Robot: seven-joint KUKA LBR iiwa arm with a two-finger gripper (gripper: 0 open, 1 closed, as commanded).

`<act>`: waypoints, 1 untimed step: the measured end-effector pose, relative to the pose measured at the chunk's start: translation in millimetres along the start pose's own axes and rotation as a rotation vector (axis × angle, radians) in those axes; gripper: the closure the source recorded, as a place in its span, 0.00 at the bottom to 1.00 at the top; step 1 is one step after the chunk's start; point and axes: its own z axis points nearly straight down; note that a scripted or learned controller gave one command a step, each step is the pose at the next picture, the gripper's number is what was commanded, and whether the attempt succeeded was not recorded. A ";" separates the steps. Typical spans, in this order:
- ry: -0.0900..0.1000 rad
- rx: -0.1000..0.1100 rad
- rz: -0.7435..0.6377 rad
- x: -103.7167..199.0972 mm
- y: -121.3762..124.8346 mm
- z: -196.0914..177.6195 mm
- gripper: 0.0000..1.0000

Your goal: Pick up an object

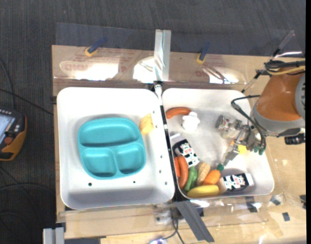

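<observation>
My gripper (235, 139) hangs over the right part of the right bin (257, 187), coming off the orange-banded wrist (277, 103). Below and to its left lies a pile of toy food: a cow-patterned carton (186, 152), a carrot (180, 168), a green vegetable (192, 176), an orange piece (212, 177), a banana (202, 190) and a second cow-patterned carton (235, 182). Further back lie an orange sausage (177, 112) and a white piece (190, 121). Nothing shows clearly held in the gripper.
The left bin (68, 136) holds a teal compartment tray (112, 146) and a small yellow object (146, 123) by its right wall. A ridge (165, 151) divides the two bins. A handheld controller (5, 131) lies off the bench at the left.
</observation>
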 end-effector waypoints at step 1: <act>-0.004 -0.003 -0.038 -39.0 69.6 0.7 0.00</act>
